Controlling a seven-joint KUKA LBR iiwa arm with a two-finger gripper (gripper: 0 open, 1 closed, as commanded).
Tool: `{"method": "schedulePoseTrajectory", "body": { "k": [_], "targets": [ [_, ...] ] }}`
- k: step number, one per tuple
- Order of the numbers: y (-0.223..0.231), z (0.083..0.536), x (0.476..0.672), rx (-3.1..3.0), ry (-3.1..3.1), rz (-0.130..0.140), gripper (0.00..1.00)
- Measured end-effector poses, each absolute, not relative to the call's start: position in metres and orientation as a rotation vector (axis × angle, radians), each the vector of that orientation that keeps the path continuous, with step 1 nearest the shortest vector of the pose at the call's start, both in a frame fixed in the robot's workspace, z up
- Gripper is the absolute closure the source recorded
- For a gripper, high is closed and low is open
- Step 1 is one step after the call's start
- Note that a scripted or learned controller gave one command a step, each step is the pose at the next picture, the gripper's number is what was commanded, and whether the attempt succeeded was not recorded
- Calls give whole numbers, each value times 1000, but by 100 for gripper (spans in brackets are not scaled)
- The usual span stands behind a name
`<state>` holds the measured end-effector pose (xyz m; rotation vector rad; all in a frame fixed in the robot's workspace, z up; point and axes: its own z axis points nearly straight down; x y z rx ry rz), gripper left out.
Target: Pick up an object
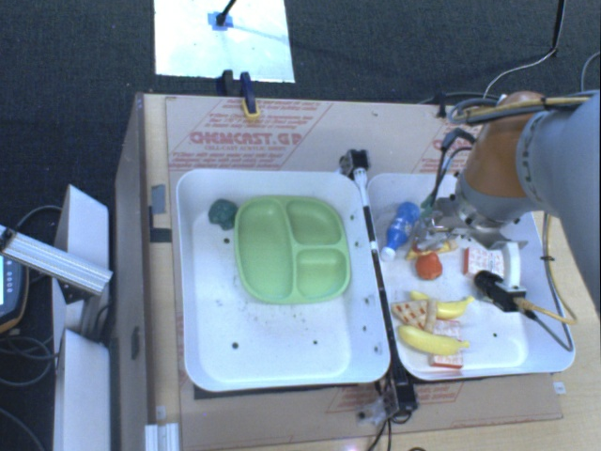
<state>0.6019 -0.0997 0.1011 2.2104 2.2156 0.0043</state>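
The right bin point(540, 346) holds several small things. A blue bottle point(402, 224) lies near its left wall. An orange-red ball point(429, 267) sits just right of the bottle. Further forward lie a yellow banana point(449, 306), a second banana point(432, 340) and a tan pizza-like wedge point(409, 312). A white and red card point(479, 258) lies to the right of the ball. My gripper point(434, 238) hangs low over the bin, directly behind the ball and right of the bottle. Nothing shows in its grasp.
In the left bin point(282, 365) a green divided plate point(291, 249) rests with a dark green lump point(223, 212) at its back left corner. A white rod with a black head point(361, 191) lies along the wall between the bins. The arm point(545, 158) crosses the right bin's back.
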Motion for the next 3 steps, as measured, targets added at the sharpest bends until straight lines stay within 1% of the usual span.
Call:
{"method": "schedulePoseTrajectory", "body": {
  "k": [1,2,3],
  "targets": [
    [-79,226,563,2213,2223,5,100],
    [-79,225,563,2215,2224,2,0],
    [-93,84,580,2219,2221,1,0]
  ]
}}
